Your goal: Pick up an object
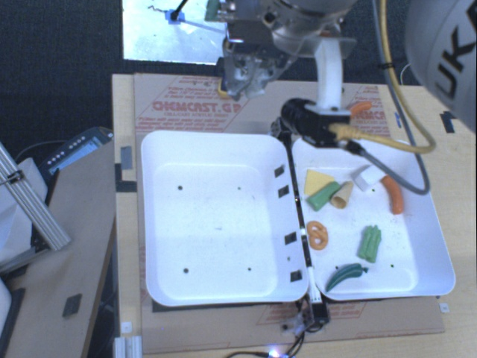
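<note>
Gripper: the gripper (242, 77) hangs at the top middle of the frame, over the brown board behind the bins. I cannot tell how it is set or if it has hold of anything.
Arm: the grey arm (440, 43) comes in from the top right corner. Big dark letters "UK" show on it.
Right bin: the right bin (425, 274) has all the toys in it, low and to the right of the gripper, well apart from it.
Yellow wedge: a yellow wedge (318, 179) lies near the top left of that bin.
Green block: a light green block (323, 195) touches the wedge from below.
Cone: a tan cone (342, 195) sits just beside the green block.
White block: a white block (365, 178) lies near the orange carrot (393, 194).
Pretzel: an orange pretzel (317, 235) lies near the bin's left wall.
Green pickle: a bumpy green pickle (369, 244) lies right of the pretzel.
Dark pepper: a dark green pepper (346, 276) lies near the bottom edge.
Left bin: the left bin (160, 274) is beside the right one, touching it.
Writing: red letters on the brown board (186, 107) read "CHEMCAST GP", partly hidden by the gripper.
Table: the table (82, 222) is tan.
</note>
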`<state>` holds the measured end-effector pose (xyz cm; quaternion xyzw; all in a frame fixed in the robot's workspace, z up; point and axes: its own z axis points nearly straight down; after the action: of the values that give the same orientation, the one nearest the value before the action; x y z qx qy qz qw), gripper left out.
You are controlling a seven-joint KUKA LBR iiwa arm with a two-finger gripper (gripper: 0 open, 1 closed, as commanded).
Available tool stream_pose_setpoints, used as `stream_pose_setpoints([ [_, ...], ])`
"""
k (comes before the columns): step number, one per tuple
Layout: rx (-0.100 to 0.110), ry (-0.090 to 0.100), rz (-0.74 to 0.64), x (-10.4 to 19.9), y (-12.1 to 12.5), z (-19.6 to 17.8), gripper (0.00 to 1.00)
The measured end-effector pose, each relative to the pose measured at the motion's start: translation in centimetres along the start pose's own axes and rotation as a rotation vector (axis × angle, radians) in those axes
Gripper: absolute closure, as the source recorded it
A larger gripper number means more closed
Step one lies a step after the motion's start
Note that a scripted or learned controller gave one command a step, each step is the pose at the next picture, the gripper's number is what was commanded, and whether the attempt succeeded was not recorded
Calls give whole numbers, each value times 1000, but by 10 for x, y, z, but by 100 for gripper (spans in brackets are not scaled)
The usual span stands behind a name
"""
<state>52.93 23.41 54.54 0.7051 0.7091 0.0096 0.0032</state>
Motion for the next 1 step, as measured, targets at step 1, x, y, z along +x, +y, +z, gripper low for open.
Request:
stream_pose_setpoints([
  [1, 33, -15, 5, -5, -16, 204, 100],
])
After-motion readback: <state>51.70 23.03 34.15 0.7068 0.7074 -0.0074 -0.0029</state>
